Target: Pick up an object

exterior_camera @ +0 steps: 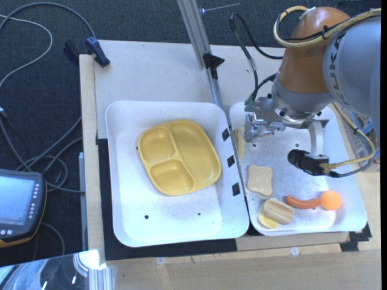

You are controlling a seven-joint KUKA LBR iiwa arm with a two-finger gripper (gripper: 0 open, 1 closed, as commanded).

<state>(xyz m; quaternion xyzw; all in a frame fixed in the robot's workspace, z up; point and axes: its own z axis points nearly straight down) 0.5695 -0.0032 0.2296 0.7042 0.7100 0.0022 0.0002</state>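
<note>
We see the end effector [261, 124] over the right bin's [357, 192] upper left corner; how its grip stands we cannot tell. The bread slice [260, 180], bun [276, 212] and orange carrot [314, 202] lie nearer the front. Descending here, we judge it could meet bare floor or the bin wall

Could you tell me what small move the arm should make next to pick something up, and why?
Probably shift the gripper toward the slice of bread and lower: it hangs above the right bin with nothing between its fingers, and the bread lies nearest, flat and apart.
</note>
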